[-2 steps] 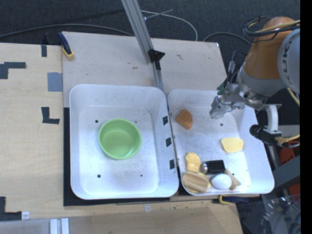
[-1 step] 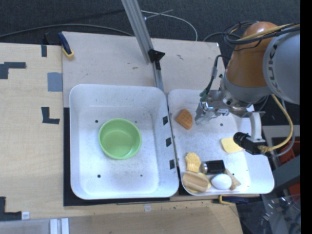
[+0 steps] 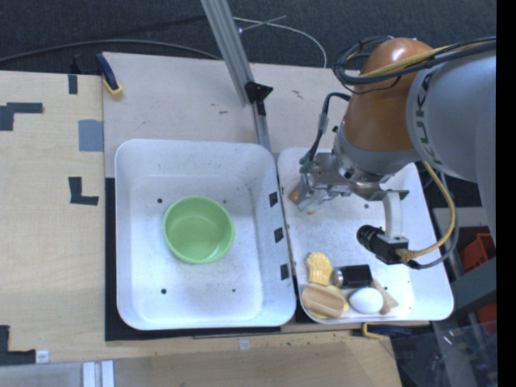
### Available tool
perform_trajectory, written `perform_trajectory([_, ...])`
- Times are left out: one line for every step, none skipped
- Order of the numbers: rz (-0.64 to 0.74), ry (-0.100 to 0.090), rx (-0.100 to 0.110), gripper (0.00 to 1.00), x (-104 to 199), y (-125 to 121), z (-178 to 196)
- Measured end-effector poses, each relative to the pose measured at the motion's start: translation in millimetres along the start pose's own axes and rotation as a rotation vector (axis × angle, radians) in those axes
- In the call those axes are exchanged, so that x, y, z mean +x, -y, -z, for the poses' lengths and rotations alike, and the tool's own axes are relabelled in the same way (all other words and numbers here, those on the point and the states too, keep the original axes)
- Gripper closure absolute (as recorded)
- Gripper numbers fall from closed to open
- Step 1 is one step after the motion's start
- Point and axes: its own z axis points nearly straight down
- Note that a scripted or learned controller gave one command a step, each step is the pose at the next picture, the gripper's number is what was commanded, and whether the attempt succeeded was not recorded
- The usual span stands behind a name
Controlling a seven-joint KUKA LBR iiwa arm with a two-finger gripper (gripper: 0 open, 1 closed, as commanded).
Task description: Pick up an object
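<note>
Camera view, operator: your gripper [image 3: 308, 200] sits low over right bin [image 3: 403, 216], near its upper-left corner, just beside divider between bins. Finger spread: cannot tell, wrist body blocks it. Candidate objects cluster at right bin's lower edge: yellow corn-like piece [image 3: 319, 268], tan bread-like piece [image 3: 324, 301], white egg [image 3: 367, 301], small black block [image 3: 355, 276], all well apart from gripper. Green bowl [image 3: 198, 229] sits in left bin [image 3: 145, 168]. Lettering on grey arm link partly visible, too cropped to read.
</note>
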Motion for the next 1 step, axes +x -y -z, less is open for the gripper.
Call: perform_trajectory([0.0,0.0,0.002,1.0,61.8,14.8,-6.2])
